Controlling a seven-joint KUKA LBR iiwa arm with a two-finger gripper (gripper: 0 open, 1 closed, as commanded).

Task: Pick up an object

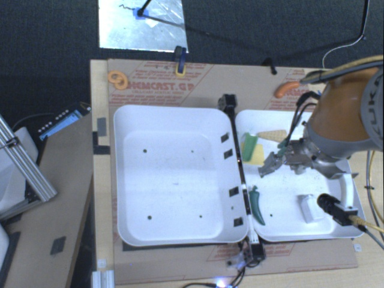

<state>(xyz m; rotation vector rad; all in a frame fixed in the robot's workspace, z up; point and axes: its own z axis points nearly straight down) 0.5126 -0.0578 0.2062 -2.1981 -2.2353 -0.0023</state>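
My gripper (268, 165) hangs over the right bin (282, 233), near its left side, with the orange-banded wrist behind it to the right. Just left of the gripper lies a green and yellow sponge (251, 149). A tan cone (273, 135) rests at the back of that bin, above the gripper. Along the bin's left wall lies a dark green pepper (256, 204). A small white block (307, 209) sits toward the front right, under the arm. I see nothing held at the gripper's tip.
The left bin (174, 173) stands beside the right one, with a black divider (237, 155) between them. On the cardboard behind the bins lie an orange sausage-shaped toy (287, 89), an orange ring (117, 79) and a yellow clamp (180, 62).
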